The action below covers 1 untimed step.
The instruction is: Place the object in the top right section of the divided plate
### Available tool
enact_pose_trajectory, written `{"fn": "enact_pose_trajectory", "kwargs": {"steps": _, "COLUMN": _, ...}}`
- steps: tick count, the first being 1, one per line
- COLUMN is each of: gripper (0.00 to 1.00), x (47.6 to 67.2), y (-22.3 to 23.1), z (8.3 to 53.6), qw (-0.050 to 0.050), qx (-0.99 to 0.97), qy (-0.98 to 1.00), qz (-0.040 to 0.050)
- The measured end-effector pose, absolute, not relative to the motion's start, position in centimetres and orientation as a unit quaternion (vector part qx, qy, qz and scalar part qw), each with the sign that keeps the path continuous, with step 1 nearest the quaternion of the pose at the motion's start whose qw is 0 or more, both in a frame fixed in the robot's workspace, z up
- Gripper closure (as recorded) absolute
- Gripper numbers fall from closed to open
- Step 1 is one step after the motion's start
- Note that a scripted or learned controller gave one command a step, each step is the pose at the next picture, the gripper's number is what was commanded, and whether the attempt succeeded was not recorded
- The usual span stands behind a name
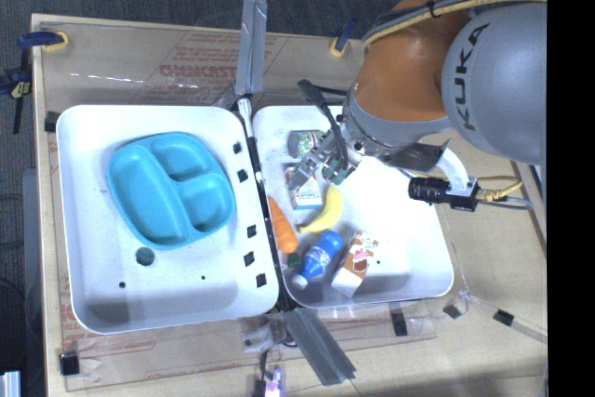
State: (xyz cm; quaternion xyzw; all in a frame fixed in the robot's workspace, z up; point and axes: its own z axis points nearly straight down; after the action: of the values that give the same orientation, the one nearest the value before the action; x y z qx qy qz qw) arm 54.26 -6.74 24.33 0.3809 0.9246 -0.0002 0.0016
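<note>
Carrot (284,227) — long axis near-vertical, upright

In the right white bin (423,242), an orange carrot (284,225) lies along the left wall, a yellow banana (323,212) just right of it, a blue bottle (318,258) and a small carton (352,265) nearer, while a dark green round piece (144,257) rests in the left bin (84,200).

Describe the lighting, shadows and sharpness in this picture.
Camera view: even overhead light washes out the right bin, which glares white; the arm throws soft shadow near the banana; the blue divided plate reads crisp; the gripper looks small and slightly soft.
</note>
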Motion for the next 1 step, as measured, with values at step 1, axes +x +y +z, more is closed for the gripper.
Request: {"fn": "enact_pose_trajectory", "kwargs": {"steps": 1, "gripper": 1.0, "x": 55.24, "y": 0.4, "z": 19.93, "qw": -0.001, "qx": 0.356, "qy": 0.934, "qz": -0.001}}
